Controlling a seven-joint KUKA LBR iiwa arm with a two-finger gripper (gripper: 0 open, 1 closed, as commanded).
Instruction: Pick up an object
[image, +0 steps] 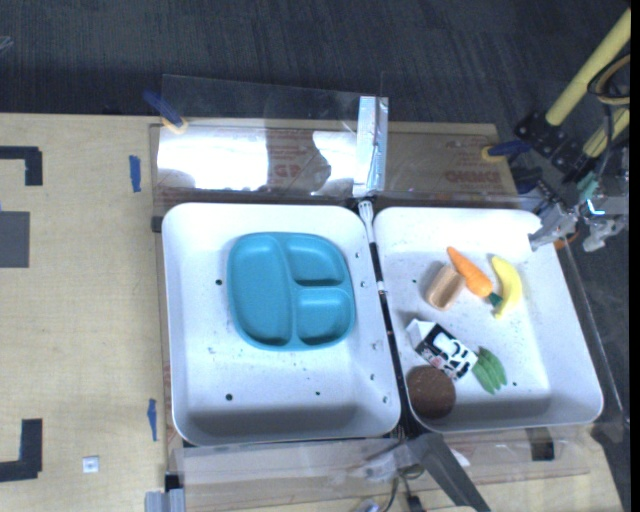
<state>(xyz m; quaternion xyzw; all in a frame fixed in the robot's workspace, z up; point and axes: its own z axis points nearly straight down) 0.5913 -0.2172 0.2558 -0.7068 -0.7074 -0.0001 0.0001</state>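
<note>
The right bin (560, 340) holds several small items. An orange carrot (468, 272) lies beside a yellow banana (505, 283) and a tan bread roll (443, 288). Nearer the front are a black-and-white carton (445, 348), a green leafy piece (490, 370) and a brown round ball (432, 392). My gripper (575, 222) sits at the far right, over the bin's back right corner, apart from all the items and with nothing seen in it.
A blue divided plate (293, 290) lies in the left bin (190, 380). A clear plastic sheet (270, 140) stands behind the bins. Yellow hose and black fittings (570, 110) hang at the upper right.
</note>
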